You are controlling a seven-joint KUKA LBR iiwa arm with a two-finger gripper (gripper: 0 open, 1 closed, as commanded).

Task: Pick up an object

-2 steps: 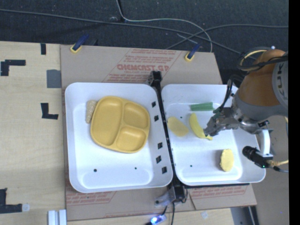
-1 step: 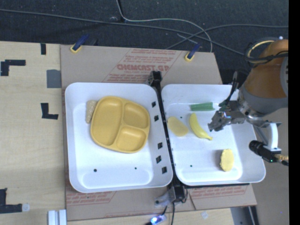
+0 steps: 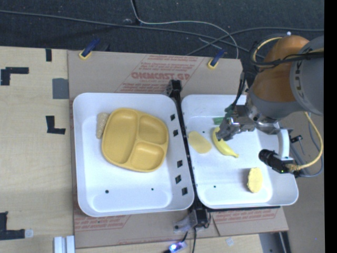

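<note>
two bins; in the right bin the gripper hangs low over the toy banana's upper end, placed for a pinch; its spread i cannot tell.

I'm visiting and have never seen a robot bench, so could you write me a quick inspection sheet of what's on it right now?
Surface: two white bins side by side, left bin and right bin, on a cardboard sheet.
Job's things: in the right bin, a banana, a pale yellow slice and a yellow lump.
Clutter: yellow divided plate in the left bin, tan piece tucked at its left edge.
Grippers: gripper low over the banana's upper end; grip cannot be judged.
Cables: black cables behind the bins.
Surroundings: wooden bench, dark floor.
</note>
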